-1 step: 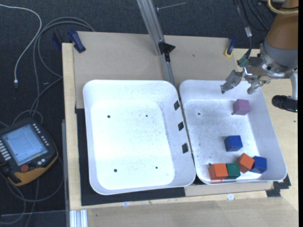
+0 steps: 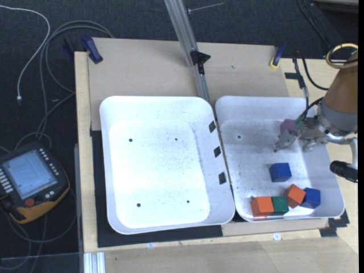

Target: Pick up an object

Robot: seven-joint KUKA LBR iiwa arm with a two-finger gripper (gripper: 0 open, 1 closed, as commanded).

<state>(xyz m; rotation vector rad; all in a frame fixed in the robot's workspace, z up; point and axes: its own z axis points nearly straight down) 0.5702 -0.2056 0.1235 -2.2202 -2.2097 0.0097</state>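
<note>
My gripper [image 2: 294, 145] hangs over the upper part of the right bin [image 2: 244, 118], fingers spread apart and open, with nothing between them. A small purple object [image 2: 290, 123] peeks out just behind the gripper's body. Below the gripper lies a blue cube [image 2: 280, 172], apart from the fingertips. Along the bin's front edge sit an orange block [image 2: 262, 205], a green block [image 2: 279, 204], a second orange block [image 2: 296, 194] and a smaller blue block [image 2: 311, 196], packed close together.
The left bin [image 2: 114, 152] stands beside the right one, joined along a black-clipped rim. A metal post [image 2: 182, 21] rises behind the bins. A teach pendant [image 2: 28, 178] and cables lie on the floor at left.
</note>
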